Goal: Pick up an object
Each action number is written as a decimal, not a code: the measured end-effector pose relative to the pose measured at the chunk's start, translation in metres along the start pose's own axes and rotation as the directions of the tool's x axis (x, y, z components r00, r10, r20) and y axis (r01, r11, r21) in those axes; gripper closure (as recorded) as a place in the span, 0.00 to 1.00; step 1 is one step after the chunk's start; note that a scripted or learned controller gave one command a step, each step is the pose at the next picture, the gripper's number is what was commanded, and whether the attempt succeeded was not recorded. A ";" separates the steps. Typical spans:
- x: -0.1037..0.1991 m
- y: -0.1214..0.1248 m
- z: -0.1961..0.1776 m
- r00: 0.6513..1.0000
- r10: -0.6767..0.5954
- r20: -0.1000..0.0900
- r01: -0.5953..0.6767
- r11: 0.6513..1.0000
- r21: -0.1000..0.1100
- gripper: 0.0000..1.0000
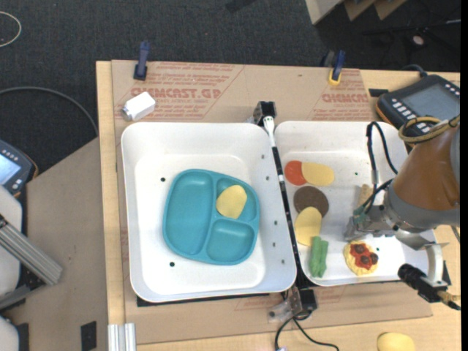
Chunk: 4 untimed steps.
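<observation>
While upright, the green stick (318, 257) runs lengthwise toward the bin's (344, 131) near rim.

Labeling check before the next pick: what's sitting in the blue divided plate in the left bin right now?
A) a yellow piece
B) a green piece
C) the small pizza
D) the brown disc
A: a yellow piece lies in the upper right compartment of the blue divided plate, while the green piece, the small pizza and the brown disc lie in the right bin.

small flat food pieces (311, 199) clustered in the right bin (333, 133)
</observation>
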State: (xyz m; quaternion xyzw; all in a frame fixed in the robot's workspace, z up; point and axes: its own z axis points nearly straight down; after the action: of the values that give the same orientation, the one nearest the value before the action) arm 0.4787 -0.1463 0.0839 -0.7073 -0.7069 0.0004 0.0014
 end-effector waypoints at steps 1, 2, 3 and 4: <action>0.048 0.004 -0.179 1.000 -0.008 0.003 0.008 1.000 -0.022 1.00; 0.017 0.077 -0.072 1.000 -0.001 0.004 0.001 1.000 -0.005 1.00; 0.098 0.080 -0.102 1.000 -0.009 0.000 0.009 1.000 -0.007 1.00; 0.187 0.073 -0.123 1.000 -0.009 0.000 0.009 1.000 -0.006 1.00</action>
State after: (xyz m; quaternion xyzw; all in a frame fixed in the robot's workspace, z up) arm 0.5520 0.0409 0.2074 -0.7040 -0.7102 -0.0019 -0.0006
